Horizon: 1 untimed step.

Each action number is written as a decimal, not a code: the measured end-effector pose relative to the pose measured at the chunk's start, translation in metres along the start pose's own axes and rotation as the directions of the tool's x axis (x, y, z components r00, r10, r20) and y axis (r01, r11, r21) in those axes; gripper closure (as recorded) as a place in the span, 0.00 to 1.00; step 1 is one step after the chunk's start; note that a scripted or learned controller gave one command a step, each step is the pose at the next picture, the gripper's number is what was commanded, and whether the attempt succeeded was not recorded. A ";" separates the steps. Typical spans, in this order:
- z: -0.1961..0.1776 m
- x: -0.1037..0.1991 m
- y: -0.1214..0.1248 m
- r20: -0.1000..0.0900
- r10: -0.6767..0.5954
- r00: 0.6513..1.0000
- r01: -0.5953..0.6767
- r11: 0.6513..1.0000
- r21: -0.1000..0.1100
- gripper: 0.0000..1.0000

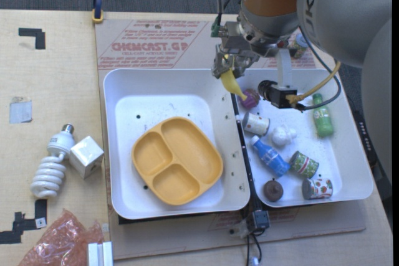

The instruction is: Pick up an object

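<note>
Looking down on the table (56, 90), I see the gripper (226, 71) poised over the far end of the divide between the two bins, with the arm (349, 3) reaching in from the right. Its fingers are pinching a yellow piece (236, 86), a short slanted strip that pokes out below them toward the right bin (349, 152). The strip's lower tip sits just beside a small purple thing (250, 98) at that bin's far left. I can't make out what the yellow piece actually is.

Also in the right bin, a white cylinder (256, 125) lies on its side near the divide, with a white lump (285, 134) just beside it. A blue bottle (272, 157) lies tilted nearer the front. A green bottle (323, 120) lies toward the right wall. A green-and-white can (304, 164) and a red-and-white can (318, 187) lie near the front right corner, and a brown round thing (272, 190) sits at the front.

The left bin (118, 134) holds a yellow divided plate (177, 161), lying flat with three compartments. On the table to the left of the bins, a spiral light bulb (50, 166) lies touching a white cube (86, 156), and some red mesh (62, 240) lies near the front edge.
</note>
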<state>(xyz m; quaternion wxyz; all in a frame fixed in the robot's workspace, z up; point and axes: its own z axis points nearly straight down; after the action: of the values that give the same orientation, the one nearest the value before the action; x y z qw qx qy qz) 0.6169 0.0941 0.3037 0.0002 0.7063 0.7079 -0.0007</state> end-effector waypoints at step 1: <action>0.002 0.012 0.029 0.000 0.000 1.000 0.000 1.000 -0.001 1.00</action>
<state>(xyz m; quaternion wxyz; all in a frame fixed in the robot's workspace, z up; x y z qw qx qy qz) 0.6457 0.1062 0.3021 0.0006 0.7062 0.7081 -0.0007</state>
